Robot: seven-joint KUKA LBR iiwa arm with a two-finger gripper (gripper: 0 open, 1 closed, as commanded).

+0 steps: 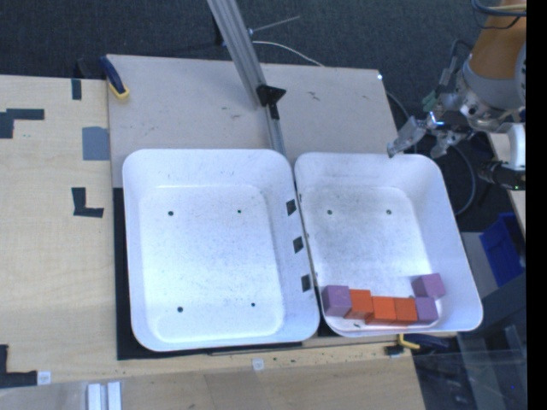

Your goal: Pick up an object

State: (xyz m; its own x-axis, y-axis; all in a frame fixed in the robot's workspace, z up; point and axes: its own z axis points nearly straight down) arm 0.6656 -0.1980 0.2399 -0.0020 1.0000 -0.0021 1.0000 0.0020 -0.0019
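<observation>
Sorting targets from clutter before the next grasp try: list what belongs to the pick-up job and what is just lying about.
Belongs to the job:
- purple blocks and orange blocks, along the near edge of the right bin
- gripper, open, above that bin's far right corner

Just lying about:
- left bin
- yellow-tipped clamp
- aluminium rail

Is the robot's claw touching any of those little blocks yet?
Apart. The camera view shows the gripper above the right bin's far corner, with bare white floor between it and the blocks along the near wall.

No readable text, label or number anywhere, perhaps for want of sharpness at this slant.
</observation>
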